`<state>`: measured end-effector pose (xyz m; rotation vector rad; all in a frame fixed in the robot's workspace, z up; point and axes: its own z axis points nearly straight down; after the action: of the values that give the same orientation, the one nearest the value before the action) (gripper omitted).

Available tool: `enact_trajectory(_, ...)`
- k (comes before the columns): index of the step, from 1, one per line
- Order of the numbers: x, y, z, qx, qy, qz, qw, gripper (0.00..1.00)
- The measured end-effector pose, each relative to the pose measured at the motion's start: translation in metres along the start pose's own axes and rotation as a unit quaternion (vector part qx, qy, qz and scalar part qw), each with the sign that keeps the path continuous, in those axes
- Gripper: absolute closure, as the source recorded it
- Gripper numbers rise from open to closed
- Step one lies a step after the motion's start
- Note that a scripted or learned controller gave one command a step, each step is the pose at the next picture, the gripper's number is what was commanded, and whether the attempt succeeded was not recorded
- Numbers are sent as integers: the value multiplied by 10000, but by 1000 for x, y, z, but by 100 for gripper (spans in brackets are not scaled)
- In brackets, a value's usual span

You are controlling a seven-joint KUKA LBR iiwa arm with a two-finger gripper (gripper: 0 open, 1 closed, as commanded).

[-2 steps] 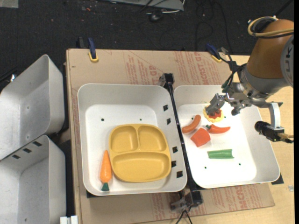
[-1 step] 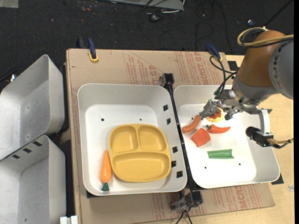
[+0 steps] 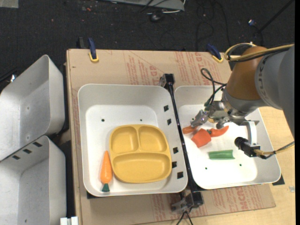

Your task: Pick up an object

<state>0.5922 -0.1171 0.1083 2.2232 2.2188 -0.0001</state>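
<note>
Right bin [image 3: 267,172]: red block [image 3: 202,138] under pincer [image 3: 205,120].

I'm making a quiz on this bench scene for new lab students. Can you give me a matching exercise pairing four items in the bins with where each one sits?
Things:
1. yellow divided plate
2. toy carrot
3. green block
4. red-orange block

Places:
A. right bin, nearest the front edge
B. left bin, along the plate's left side
C. middle of the left bin
D. right bin, just below the pincer

Pairs: 1-C, 2-B, 3-A, 4-D
</note>
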Motion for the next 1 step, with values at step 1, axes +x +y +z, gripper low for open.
enact_trajectory(1,0,1,-12,-9,0,-1,10000,100)
